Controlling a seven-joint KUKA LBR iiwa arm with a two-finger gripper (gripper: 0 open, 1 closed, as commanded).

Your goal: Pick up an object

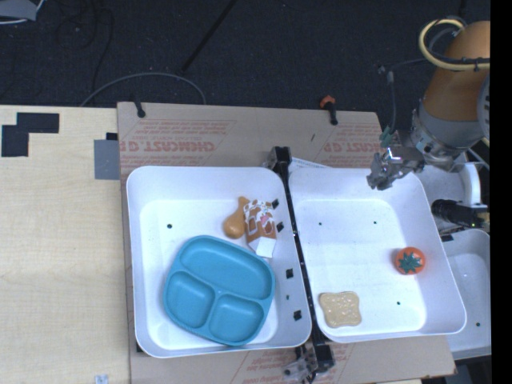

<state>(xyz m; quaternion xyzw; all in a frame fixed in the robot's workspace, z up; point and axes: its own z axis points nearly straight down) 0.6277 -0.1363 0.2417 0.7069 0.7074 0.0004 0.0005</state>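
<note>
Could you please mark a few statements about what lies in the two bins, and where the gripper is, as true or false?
1. The blue divided plate lies in the left bin. True.
2. The red tomato-like toy sits on the blue plate. False: it lies in the right bin, near its right wall.
3. The gripper is above the right bin's far right corner. True.
4. The tan toast piece is between the gripper's fingers. False: it lies on the right bin's floor near the front.
</note>
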